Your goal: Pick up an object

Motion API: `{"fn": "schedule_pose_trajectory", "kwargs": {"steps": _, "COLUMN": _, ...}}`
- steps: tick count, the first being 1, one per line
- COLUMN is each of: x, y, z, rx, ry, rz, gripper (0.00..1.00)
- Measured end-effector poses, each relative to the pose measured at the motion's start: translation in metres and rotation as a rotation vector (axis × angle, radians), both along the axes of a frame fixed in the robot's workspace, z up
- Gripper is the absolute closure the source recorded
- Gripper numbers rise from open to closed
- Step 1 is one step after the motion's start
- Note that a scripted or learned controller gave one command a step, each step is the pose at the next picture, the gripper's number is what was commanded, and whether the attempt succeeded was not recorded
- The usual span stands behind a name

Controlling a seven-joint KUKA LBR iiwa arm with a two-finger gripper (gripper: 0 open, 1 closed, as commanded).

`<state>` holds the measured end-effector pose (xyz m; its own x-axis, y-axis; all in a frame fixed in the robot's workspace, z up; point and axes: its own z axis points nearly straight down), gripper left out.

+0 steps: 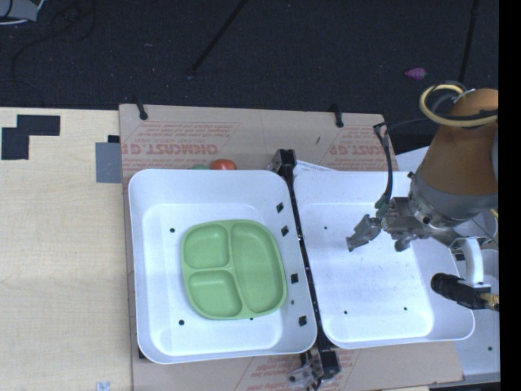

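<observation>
One green tray (234,269) is lying in the bin left of my gripper (379,236), which is hanging open and empty; I'm judging it light, stiff, slick, best pinched at its rim.

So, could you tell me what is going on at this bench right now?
The KUKA arm reaches in from the right, with its gripper over the right bin. Nothing shows between its fingers. The green divided plate lies flat in the left bin, apart from the gripper, so no object has been picked up.
</observation>
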<state>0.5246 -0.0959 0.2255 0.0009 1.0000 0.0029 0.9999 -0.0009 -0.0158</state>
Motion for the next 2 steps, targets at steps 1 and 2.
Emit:
{"fn": "schedule_pose_trajectory", "kwargs": {"steps": 1, "x": 0.002, "y": 0.0, "z": 0.006, "rx": -0.002, "ry": -0.011, "rz": 0.001, "gripper": 0.0}}
{"fn": "schedule_pose_trajectory", "kwargs": {"steps": 2, "x": 0.001, "y": 0.008, "z": -0.041, "rx": -0.001, "ry": -0.007, "rz": 0.001, "gripper": 0.0}}
